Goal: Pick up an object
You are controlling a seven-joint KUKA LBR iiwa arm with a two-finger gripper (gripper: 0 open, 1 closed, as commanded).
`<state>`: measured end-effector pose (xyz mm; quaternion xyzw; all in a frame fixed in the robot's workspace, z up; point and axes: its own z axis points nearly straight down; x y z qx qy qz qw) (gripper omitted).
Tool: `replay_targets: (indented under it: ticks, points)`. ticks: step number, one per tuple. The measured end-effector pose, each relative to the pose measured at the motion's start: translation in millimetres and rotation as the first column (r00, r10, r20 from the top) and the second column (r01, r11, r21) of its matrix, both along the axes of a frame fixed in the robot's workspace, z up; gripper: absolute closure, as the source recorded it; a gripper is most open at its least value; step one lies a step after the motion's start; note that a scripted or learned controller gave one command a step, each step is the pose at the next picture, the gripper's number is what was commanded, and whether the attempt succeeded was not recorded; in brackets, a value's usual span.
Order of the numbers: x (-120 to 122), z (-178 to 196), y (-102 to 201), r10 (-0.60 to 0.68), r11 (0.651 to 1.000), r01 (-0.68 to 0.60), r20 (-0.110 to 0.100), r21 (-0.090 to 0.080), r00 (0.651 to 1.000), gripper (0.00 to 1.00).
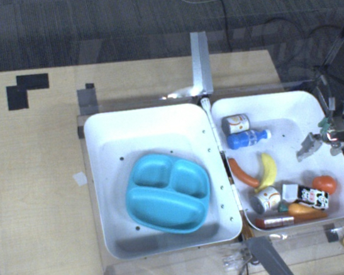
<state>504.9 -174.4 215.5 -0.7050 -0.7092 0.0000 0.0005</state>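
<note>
Two shallow white bins sit side by side on the bench. The left bin (104, 175) holds a blue divided plate (168, 193), lying flat and well apart from everything else. The right bin (295, 107) is where the pickable things are, mostly crowded toward its near side: a banana (267, 170) beside an orange sausage-shaped toy (243, 172), a small blue bottle (247, 138) on its side with a small can (235, 123) just behind it, a second can (267, 200) near the front, a black-and-white patterned item (312, 196), something round and orange-red (325, 184), and a carrot-like piece (306, 210) along the front wall.

The gripper (315, 142) hangs over the right side of that bin, above bare floor, its fingers parted a little with nothing between them.

The risk, as I see it, is the crowding. Coming down on the front cluster, a finger could land on a neighbour and shove things aside, or catch two at once. The cans and bottle look prone to rolling away. Close to the bin wall, a finger might strike the rim.
</note>
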Motion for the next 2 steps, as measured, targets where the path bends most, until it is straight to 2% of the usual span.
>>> replay_targets:
  ticks: [1, 2]
  points:
    - [1, 10, 1, 0.004, 1.000, -0.004, 0.002, 0.000, 1.000, 1.00]
    - [-15, 128, -10, 0.275, 0.961, -0.275, 0.004, -0.003, 0.961, 1.00]
